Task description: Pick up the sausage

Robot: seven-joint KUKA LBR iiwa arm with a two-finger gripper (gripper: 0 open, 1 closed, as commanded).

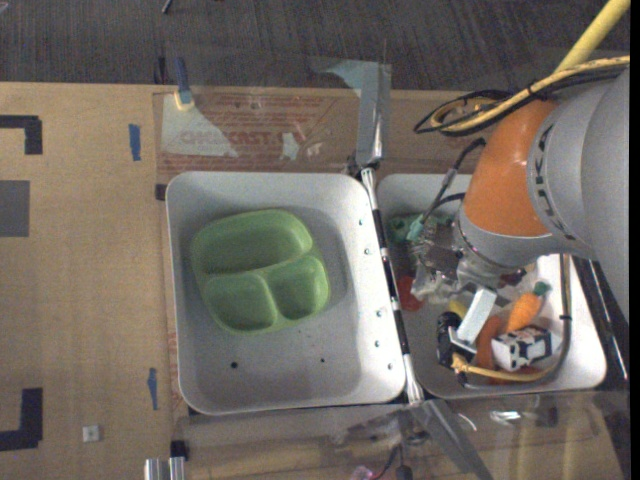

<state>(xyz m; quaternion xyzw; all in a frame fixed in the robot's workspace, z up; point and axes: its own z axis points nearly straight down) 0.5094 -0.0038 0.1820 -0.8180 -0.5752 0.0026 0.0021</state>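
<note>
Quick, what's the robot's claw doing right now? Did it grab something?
Gripper: down in the right bin among the toys; cannot be told whether it has grabbed anything.

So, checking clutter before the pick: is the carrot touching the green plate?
Apart. The camera view shows the carrot in the right bin, the green plate in the left bin.

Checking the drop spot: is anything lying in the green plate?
No, the green plate in the left bin holds nothing in its three compartments.
</note>
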